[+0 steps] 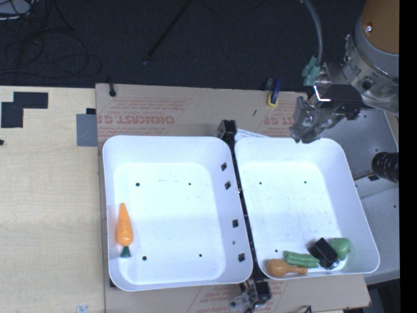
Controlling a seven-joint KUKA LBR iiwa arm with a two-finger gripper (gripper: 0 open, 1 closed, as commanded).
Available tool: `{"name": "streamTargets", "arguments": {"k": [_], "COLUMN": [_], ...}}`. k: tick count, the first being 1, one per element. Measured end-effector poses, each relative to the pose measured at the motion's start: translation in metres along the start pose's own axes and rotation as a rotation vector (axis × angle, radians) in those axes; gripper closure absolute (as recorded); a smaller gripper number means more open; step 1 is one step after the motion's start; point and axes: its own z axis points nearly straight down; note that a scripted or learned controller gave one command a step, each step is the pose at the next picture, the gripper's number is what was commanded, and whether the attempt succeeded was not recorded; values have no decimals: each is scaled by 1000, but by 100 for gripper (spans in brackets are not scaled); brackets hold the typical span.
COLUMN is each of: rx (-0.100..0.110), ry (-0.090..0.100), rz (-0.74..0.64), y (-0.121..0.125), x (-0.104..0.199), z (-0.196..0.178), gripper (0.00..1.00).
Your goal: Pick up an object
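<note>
An orange carrot toy (124,227) with a green tip lies near the left wall of the left bin (163,150). In the front right corner of the right bin (352,175) sit a green vegetable toy (301,259), an orange pear-shaped toy (285,268), a black block (323,252) and a light green piece (341,246), clustered together. My gripper (305,132) hangs above the far edge of the right bin, well away from that cluster, with nothing visible between its fingers.
Both bins rest on a brown cardboard sheet (182,113) on the wooden bench. A black divider strip (236,194) runs between the bins. A yellow and blue clip (273,93) stands behind the right bin. Cables hang at the back.
</note>
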Motion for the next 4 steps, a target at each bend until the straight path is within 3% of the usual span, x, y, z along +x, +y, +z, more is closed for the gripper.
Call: {"name": "streamTargets", "arguments": {"k": [1,2,3,4], "rx": [16,-10,0,4], "ry": [-4,0,-2,-1], "rz": [18,4,16,9], "y": [18,58,-4,-1], "x": [-65,-6,-60,-44], "z": [132,16,-1,2], "gripper": [100,100,100,100]}}
